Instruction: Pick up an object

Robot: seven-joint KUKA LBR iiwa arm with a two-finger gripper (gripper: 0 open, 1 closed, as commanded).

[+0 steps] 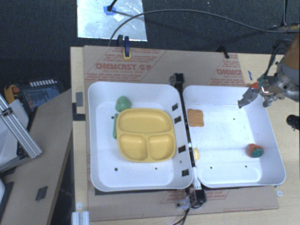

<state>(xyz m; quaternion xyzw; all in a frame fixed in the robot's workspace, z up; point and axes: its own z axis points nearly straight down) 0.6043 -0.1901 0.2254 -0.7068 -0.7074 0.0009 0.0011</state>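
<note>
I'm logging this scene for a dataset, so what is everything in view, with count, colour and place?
bins: two, white, side by side on the bench.
divided tray: one, yellow, left bin.
green object: one, left bin, partly under the tray's far edge.
orange square piece: one, right bin, near the divider.
small yellow item: one, right bin, against the divider.
red and teal object: one, right bin, near right wall.
gripper: one, grey, above the right bin's far right corner.

Dark carpeted floor (37,32), shiny metal sheet (112,13), pale wooden bench (77,78), grey side table (42,144)
</note>
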